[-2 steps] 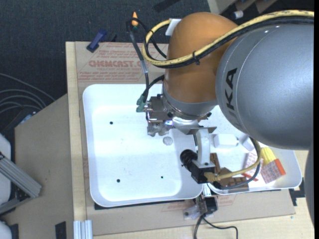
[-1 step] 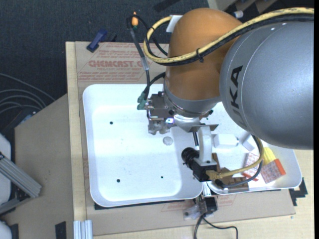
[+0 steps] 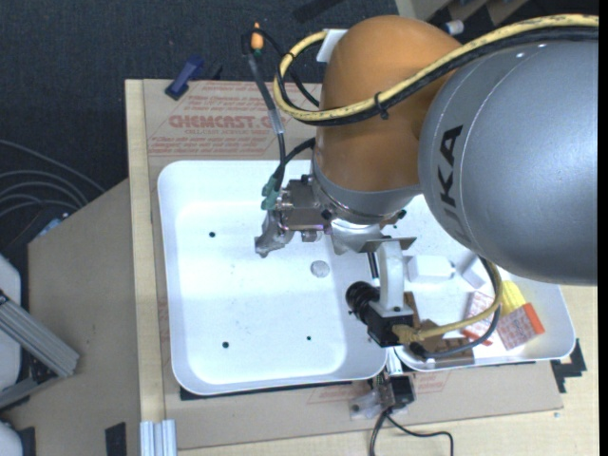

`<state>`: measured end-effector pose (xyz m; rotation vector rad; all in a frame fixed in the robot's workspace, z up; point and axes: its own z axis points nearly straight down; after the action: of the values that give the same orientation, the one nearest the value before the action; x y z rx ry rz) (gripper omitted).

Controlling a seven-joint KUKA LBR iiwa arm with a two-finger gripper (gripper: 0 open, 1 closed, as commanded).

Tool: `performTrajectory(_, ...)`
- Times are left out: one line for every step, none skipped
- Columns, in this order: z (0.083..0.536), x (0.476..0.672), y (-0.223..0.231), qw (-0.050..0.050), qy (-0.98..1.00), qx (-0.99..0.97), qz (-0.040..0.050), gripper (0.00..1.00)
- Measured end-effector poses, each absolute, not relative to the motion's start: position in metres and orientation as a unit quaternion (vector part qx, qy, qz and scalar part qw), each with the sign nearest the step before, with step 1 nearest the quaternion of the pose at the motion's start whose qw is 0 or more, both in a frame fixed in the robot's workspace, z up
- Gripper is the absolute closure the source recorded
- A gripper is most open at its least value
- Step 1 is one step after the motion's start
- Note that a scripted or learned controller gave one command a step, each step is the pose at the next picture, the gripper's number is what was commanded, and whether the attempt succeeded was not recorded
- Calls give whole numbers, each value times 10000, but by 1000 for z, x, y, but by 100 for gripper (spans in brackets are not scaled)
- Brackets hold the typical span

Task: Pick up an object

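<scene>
Reaching into a white bin (image 3: 190, 283), the hand (image 3: 270, 242), grip unclear, is near a grey disc (image 3: 320, 270).

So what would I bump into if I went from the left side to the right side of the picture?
blue thing above the bins → gripper → small grey disc → white block → red-and-white packet

Robotics lab, clearly: a huge grey industrial arm with an orange band (image 3: 532, 160) looms over a shallow white plastic bin (image 3: 237, 321) on a brown CHEMCAST-printed protective sheet (image 3: 209, 126). Loose grey cables (image 3: 38, 193) trail across dark carpet (image 3: 76, 36), beside an aluminium framing bar (image 3: 38, 335).
</scene>
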<state>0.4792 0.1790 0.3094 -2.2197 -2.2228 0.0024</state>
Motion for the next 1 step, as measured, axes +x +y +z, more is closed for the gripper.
performTrajectory(319, 479, 179, -3, -7078, -7064, 4, 100)
